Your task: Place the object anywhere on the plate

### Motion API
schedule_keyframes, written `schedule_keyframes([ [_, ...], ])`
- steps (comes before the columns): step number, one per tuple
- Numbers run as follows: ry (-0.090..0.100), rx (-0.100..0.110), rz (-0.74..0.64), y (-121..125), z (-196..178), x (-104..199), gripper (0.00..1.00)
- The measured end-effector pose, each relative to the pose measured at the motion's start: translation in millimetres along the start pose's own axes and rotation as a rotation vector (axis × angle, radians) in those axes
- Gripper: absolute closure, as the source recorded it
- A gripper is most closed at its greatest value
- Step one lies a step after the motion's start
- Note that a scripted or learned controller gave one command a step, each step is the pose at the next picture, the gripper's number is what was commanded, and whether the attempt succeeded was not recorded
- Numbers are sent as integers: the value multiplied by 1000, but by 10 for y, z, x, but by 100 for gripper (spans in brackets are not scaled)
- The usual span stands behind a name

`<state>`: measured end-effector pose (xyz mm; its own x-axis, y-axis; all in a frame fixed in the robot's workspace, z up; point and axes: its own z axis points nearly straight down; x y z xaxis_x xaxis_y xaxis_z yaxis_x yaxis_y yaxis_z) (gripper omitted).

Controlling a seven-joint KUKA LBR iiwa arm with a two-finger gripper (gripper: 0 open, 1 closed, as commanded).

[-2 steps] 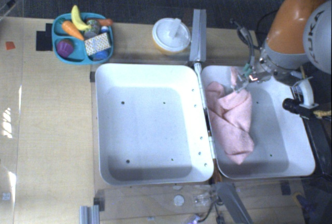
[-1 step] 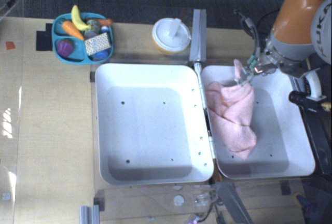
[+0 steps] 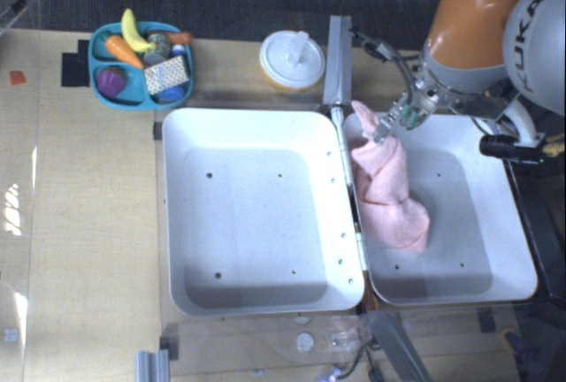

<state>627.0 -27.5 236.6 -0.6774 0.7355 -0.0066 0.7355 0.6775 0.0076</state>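
Note:
A pink cloth (image 3: 392, 194) lies stretched along the left side of the right bin (image 3: 469, 194). Its upper end is drawn up into a peak near the divider between the bins. My gripper (image 3: 386, 129) reaches in from the upper right and is shut on that raised end, with pink fabric showing between its fingertips. The lower end of the cloth still bunches on the bin floor. The blue divided plate (image 3: 140, 97) stands far off at the upper left of the bench and holds a toy banana, a carrot and other small items.
The left bin (image 3: 256, 203) sits between the cloth and the plate. A white lidded cup (image 3: 292, 60) stands behind the left bin. A metal bar (image 3: 336, 62) rises at the bins' junction. The arm's orange band (image 3: 478, 4) fills the upper right.

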Motion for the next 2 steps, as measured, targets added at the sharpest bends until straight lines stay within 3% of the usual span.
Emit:
schedule_keyframes([
  [2, -2, -5, -804, 732, -104, 678, 100],
])
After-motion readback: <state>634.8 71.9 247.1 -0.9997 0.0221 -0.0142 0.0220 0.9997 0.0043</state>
